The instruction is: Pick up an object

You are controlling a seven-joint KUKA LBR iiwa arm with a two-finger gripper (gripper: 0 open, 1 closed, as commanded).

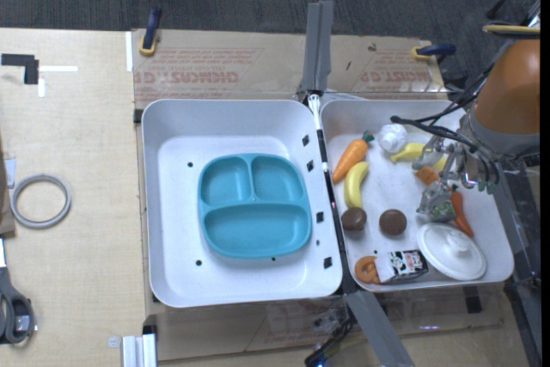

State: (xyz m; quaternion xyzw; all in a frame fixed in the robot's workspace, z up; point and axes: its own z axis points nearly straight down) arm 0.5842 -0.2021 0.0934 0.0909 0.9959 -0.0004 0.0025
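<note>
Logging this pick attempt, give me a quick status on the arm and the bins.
Gripper low over right bin, among the toy food. Nothing seen held. Carrot, banana, white lid lie crowded close by. Blue tray in left bin.

Right bin (507, 258): orange carrot (350, 157) tilted beside yellow banana (355, 184); two brown balls (353, 219) below; white lid (455, 252) at lower right, small carton (403, 266) just left.
</note>
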